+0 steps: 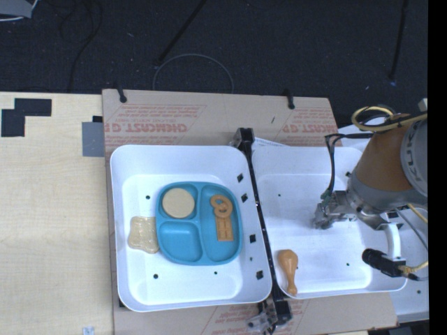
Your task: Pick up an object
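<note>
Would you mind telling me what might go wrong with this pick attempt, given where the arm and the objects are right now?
1. The gripper sits low over bare floor of the right bin; closing here would likely grab nothing.
2. The only item in that bin, the tan drumstick-shaped toy, lies against the front-left wall, so a finger may hit the rim.
3. The other objects rest in or beside the blue tray in the left bin, across the divider.
</note>
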Controlling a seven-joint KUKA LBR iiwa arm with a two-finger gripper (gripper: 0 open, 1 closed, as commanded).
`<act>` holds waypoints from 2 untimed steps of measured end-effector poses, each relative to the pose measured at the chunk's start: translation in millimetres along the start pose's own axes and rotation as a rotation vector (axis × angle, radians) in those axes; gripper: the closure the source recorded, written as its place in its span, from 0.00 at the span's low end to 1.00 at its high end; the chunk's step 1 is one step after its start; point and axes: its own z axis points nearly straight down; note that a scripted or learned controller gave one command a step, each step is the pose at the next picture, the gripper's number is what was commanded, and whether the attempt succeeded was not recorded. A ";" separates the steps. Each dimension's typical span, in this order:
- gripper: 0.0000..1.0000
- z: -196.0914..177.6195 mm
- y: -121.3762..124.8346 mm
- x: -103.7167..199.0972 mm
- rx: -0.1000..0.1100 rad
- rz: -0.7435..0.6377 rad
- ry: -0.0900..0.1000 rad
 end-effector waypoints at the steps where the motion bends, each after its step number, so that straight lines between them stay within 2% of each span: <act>1: 1.00 -61.9 -4.7 0.0 -0.006 -0.004 -0.002; 2: 1.00 -106.6 -9.7 5.2 -0.004 -0.008 -0.001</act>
